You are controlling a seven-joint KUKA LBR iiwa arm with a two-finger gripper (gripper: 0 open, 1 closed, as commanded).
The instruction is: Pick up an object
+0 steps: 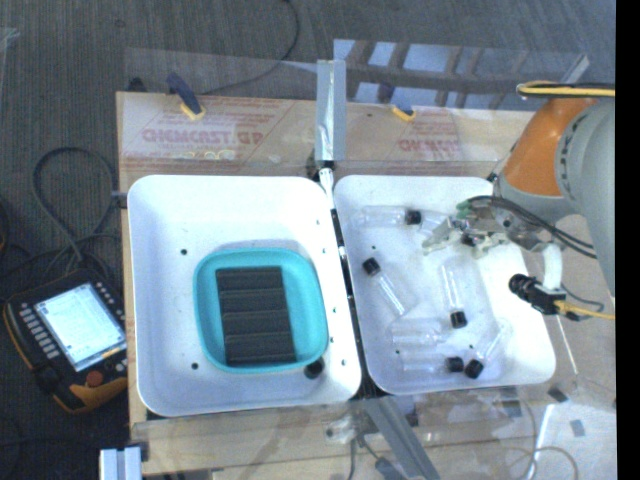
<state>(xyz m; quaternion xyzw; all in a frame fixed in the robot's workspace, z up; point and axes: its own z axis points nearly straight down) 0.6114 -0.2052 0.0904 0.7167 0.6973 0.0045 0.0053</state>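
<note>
Several clear plastic vials with black caps lie scattered in the right bin (540,363). One vial (386,286) lies near the bin's left wall, and another vial (453,293) lies in the middle. A pair of vials (480,356) rests by the front edge. A further capped vial (398,215) lies at the back. My gripper (452,234) hangs low over the back half of the right bin, just right of that back vial and above the middle one. Nothing shows in its grasp.
The left bin (160,268) holds a teal tray (205,303) with a black ribbed insert, and a small black cap (313,369) lies by the tray's front right corner. A black cable plug (525,288) hangs over the right bin's right side. A handheld pendant (70,333) lies left of the bench.
</note>
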